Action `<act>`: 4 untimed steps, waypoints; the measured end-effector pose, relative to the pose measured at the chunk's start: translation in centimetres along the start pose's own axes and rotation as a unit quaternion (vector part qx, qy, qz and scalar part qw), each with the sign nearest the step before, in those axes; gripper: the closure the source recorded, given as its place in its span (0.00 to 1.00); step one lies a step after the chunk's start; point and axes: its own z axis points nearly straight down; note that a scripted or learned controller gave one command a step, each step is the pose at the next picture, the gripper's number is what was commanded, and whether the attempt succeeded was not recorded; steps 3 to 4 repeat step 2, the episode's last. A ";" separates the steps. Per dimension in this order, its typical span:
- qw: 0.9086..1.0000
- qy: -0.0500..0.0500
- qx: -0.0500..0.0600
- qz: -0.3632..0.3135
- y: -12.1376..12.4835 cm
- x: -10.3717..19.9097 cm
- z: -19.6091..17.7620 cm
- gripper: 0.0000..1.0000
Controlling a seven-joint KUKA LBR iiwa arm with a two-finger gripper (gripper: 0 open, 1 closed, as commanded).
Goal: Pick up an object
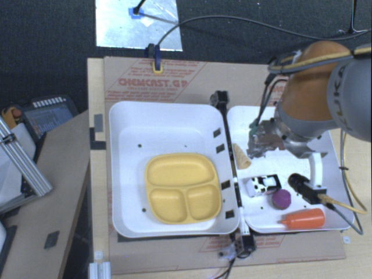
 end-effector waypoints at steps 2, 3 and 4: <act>1.000 0.000 0.001 0.000 -1.4 10.9 -0.4 1.00; 1.000 0.000 0.001 0.000 -1.4 10.9 -0.4 1.00; 1.000 0.000 0.001 0.000 -1.4 10.9 -0.4 1.00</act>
